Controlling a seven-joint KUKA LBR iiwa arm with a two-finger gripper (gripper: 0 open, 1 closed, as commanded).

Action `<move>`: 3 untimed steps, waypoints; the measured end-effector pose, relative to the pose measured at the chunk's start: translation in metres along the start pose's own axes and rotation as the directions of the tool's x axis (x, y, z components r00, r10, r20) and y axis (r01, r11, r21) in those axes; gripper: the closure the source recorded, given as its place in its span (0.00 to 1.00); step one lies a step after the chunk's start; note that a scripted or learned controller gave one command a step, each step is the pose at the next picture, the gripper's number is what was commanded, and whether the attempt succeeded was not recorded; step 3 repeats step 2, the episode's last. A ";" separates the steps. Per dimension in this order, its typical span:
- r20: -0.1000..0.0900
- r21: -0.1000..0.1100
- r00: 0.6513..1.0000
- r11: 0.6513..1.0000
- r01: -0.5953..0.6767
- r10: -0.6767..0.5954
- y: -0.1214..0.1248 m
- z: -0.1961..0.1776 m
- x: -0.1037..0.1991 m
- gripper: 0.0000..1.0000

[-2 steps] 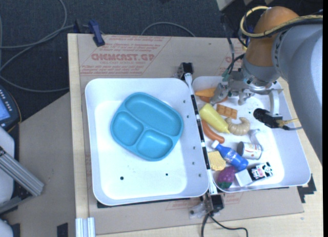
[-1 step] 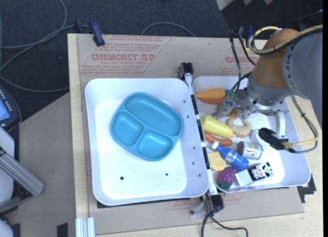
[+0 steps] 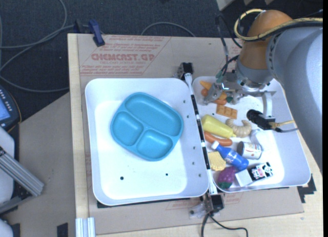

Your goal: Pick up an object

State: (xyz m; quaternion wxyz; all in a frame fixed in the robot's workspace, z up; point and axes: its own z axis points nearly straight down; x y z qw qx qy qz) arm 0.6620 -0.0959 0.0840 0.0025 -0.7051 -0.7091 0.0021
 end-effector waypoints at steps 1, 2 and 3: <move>0.000 0.000 1.000 1.000 -0.003 0.003 -0.002 -0.010 -0.001 1.00; -0.003 0.001 1.000 1.000 -0.005 0.005 -0.094 -0.103 0.038 1.00; -0.003 0.001 1.000 1.000 -0.005 0.005 -0.094 -0.103 0.038 1.00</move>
